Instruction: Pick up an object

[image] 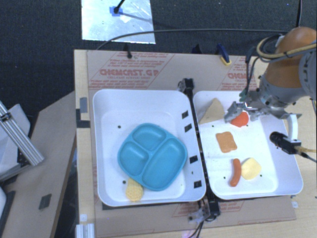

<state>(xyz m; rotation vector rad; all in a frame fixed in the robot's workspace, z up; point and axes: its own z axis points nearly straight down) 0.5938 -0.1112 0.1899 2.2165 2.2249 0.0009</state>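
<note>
A grey robot arm [292, 63] with an orange band is seen reaching in from the right over a bench [148, 68] on which two shallow white bins are set side by side. Its gripper [237, 114] is lowered over the far part of the right bin [282, 182], directly at a small orange-red piece of toy food [240, 120]. The piece is partly covered by the metal of the gripper, and whether it is clamped cannot be told from this angle — nor can it be made out whether the gripper is apart or together.

Just to the left of the gripper, a tan wedge [213, 111] is propped against the far left corner of the right bin. Nearer the camera, an orange slice of toast [226, 142] lies flat near the middle of the bin. Toward the near edge, a reddish sausage [235, 172] is laid lengthwise, with a pale yellow lump [250, 168] just beside it on the right, the two apparently touching.

In the left bin [109, 108], a blue divided plate [152, 155] is seen lying at a slant — three compartments are visible. A small yellow round waffle [133, 190] is tucked at the plate's near left edge, partly under its rim.
</note>
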